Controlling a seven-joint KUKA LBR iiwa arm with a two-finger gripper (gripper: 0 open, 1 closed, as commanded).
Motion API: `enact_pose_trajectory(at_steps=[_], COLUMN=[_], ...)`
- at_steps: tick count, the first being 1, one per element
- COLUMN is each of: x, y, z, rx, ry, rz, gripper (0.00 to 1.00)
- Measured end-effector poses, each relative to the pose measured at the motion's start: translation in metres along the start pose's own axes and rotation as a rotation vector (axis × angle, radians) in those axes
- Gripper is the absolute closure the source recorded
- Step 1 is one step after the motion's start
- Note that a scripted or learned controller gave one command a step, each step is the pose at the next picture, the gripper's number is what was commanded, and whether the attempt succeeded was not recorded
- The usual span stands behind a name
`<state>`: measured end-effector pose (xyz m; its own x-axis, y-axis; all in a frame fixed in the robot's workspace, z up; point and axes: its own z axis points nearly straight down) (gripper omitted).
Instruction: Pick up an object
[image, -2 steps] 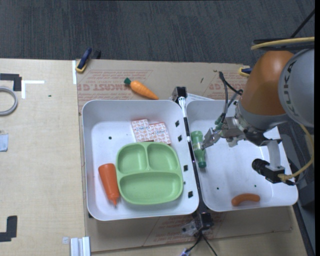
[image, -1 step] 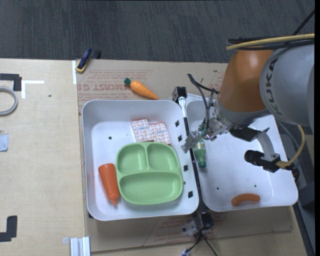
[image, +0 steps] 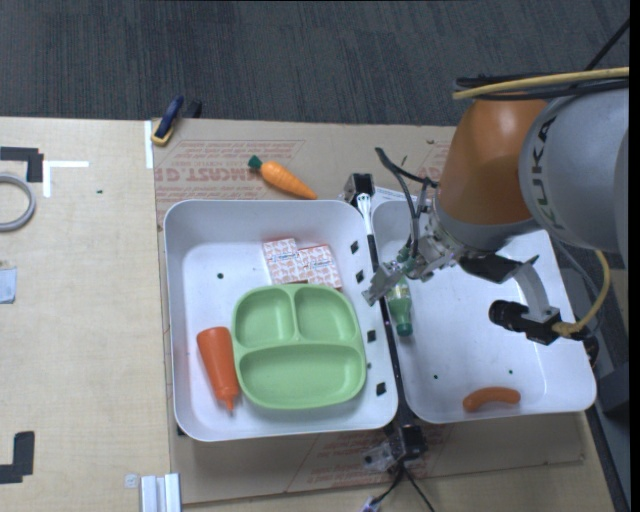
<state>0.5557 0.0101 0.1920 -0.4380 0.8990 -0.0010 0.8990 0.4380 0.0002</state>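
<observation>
The arm's gripper (image: 392, 285) is hanging at the right bin's (image: 560, 392) left wall, directly over a small green bottle (image: 402, 311) lying lengthwise near-to-far just nearward of it, though whether the jaws are spread I cannot tell.

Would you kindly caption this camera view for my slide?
KUKA arm's gripper over a green bottle at the right bin's left wall.
</observation>
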Motion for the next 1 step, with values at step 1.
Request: enact_pose_trajectory(at_steps=[1], x=[0.0000], y=[0.0000], z=[0.0000], rx=[0.000], ry=[0.000], rz=[0.000], gripper=[0.00])
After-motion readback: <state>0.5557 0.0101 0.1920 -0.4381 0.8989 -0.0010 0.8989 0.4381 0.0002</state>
